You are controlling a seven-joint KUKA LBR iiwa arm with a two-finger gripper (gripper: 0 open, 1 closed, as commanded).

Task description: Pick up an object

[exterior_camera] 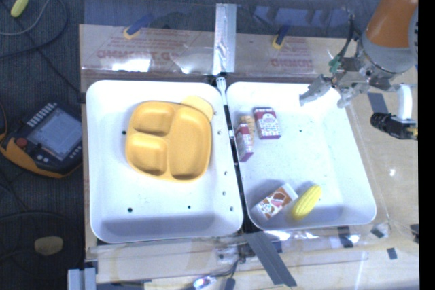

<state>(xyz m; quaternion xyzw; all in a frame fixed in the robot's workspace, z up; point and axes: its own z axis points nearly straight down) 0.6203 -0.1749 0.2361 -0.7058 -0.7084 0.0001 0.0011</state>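
Two shallow white bins [163,224] sit side by side. Over the right bin's far corner hangs the grey two-finger gripper [327,94], fingers spread apart, holding nothing.

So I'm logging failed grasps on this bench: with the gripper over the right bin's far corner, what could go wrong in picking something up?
1. The gripper hangs near the right white bin's far edge, apart from every item, so closing here would likely catch nothing.
2. The yellow plastic corn cob lies against the small red-and-white packet; a grasp may nudge both.
3. The slim pink-and-white box hugs the bin's left wall, leaving little finger room.
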